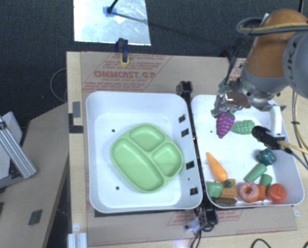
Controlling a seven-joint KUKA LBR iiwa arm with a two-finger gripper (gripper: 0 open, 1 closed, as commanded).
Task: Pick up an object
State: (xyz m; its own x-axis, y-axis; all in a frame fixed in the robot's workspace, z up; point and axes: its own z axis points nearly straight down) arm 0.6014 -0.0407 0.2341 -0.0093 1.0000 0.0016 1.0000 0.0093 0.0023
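— Looking at the bench (143, 68): what lies on it?

— Two white bins side by side on a cardboard sheet. The left bin (99, 138) carries a green divided plate (146, 157), with bare white floor along its edges. Dark carpet surrounds the bench, and a shiny square sheet (111, 13) lies behind it.

— And the right bin (293, 182)?

— Its near edge is crowded: a carrot (216, 167), a doughnut (247, 191), a tomato (276, 191) and green pieces. Its left middle is open floor.

— The gripper (225, 107)?

— Near the bin's far left corner. A purple bunch of grapes (224, 124) hangs right beneath the fingers, seemingly pinched at its top, beside a green toy (243, 126).
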